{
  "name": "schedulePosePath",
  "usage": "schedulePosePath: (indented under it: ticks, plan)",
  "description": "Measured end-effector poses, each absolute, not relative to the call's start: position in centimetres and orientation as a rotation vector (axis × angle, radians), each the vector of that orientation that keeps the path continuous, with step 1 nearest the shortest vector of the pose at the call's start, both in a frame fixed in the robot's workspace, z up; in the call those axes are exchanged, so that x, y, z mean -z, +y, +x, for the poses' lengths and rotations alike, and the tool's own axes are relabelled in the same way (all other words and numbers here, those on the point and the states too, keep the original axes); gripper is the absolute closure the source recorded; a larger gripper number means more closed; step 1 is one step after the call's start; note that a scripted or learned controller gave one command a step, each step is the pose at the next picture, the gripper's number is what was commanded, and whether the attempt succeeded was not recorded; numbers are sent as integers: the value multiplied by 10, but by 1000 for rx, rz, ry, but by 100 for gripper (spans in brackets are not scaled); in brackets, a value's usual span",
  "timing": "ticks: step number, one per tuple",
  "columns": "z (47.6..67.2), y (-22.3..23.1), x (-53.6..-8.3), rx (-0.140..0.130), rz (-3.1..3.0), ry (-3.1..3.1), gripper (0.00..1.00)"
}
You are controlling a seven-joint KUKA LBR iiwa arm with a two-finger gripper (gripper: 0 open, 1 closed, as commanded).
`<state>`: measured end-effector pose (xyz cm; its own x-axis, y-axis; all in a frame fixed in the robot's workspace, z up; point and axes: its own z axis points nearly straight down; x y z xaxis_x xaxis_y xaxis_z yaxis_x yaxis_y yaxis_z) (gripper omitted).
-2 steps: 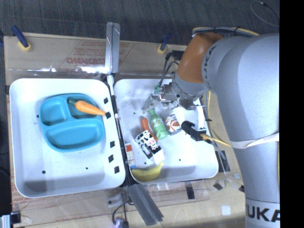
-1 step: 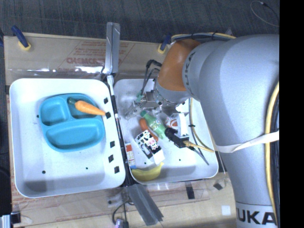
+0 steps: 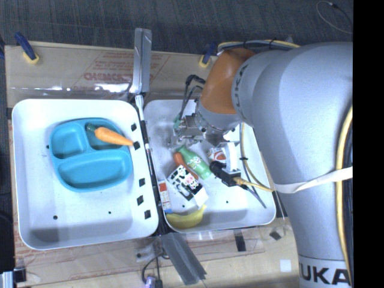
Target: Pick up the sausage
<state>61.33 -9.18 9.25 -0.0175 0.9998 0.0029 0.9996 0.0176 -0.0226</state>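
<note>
Right-centre of frame, camera view: grey arm [image 3: 294,113] w/ orange band [image 3: 219,89] comes in from the right edge and bends down into the right bin [image 3: 240,212]. Gripper [image 3: 191,132] sits low over the upper-middle of that bin, above the clutter. It's seen from above and partly masked by the wrist, so can't tell if it's apart or together; nothing seen clamped in it.

Sausage [image 3: 179,158]: short red-orange piece in the right bin, just below-left of the gripper, touching the left side of a green bottle [image 3: 197,162] that lies tilted. Only its upper end shows; the rest is hidden by other items.

Other stuff in the right bin:
- cow-print carton [image 3: 185,182], black/white, just below the bottle and sausage
- banana [image 3: 185,219] at the bottom rim, under the carton
- small carton [image 3: 164,198] w/ red print against the left wall
- red-white packet [image 3: 219,155] right of the bottle, near the wrist

Left bin [image 3: 78,215], left half of frame: blue plate [image 3: 90,170] w/ compartments sits in its upper-middle. Carrot [image 3: 113,137] lies across the plate's upper-right compartment, tip pointing right, past the plate's edge.

Both bins sit side by side on a brown bench [image 3: 108,65]; blue clamps [image 3: 27,48] at its top edge.
</note>
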Motion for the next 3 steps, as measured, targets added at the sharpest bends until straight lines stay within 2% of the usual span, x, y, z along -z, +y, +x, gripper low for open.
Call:
schedulePosePath:
  ticks: [1,2,3]
  plan:
    - [644,-33,-188,-12,-2299,-2129,100]
    - [644,-33,-188,-12,-2299,-2128,0]
    - [656,-38,-188,-9,-2237,-2197,0]
